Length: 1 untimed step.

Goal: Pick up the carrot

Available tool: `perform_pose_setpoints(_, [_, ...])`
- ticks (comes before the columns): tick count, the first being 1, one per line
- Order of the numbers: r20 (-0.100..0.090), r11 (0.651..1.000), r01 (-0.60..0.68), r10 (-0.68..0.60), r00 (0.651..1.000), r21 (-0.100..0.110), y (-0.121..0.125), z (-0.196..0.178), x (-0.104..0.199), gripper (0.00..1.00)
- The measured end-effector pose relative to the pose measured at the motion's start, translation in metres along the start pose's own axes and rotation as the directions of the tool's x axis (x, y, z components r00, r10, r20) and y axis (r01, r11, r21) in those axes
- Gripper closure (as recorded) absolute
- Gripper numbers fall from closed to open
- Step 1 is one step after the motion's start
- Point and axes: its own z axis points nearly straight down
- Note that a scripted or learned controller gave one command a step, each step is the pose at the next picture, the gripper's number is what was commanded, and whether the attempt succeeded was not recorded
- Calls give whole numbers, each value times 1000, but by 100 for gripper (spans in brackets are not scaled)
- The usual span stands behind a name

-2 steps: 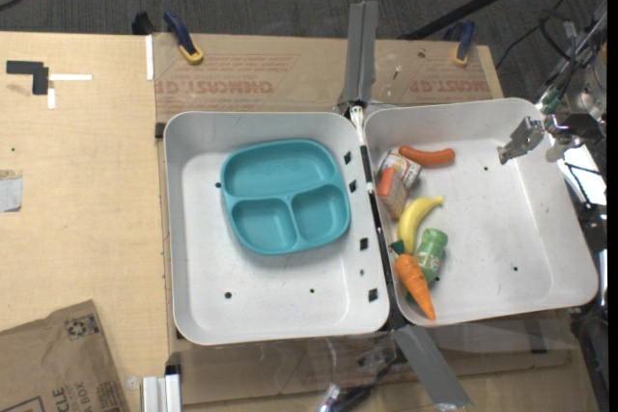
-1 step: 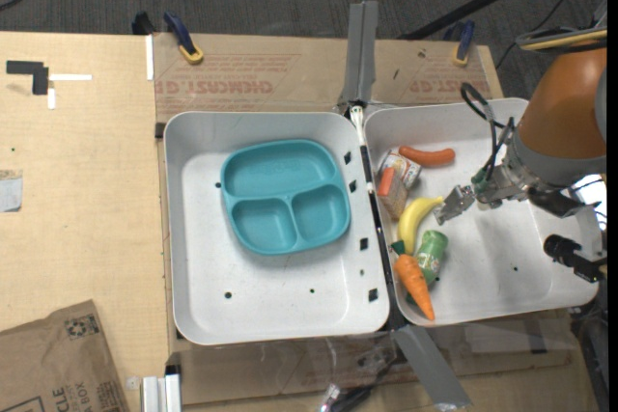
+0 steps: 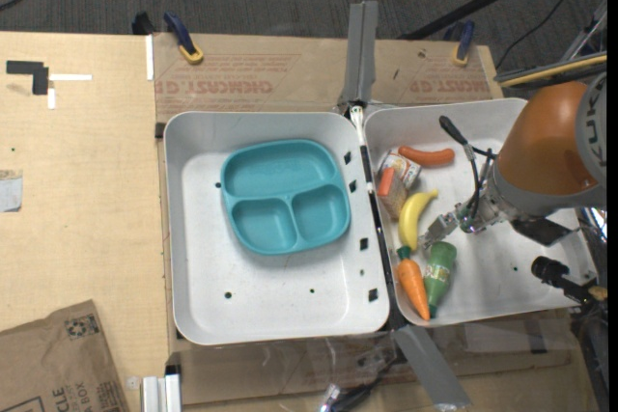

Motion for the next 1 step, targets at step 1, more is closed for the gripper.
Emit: perform_pose_setpoints(1, [-19,988,156,-156,988,19,17,-26,-26,0])
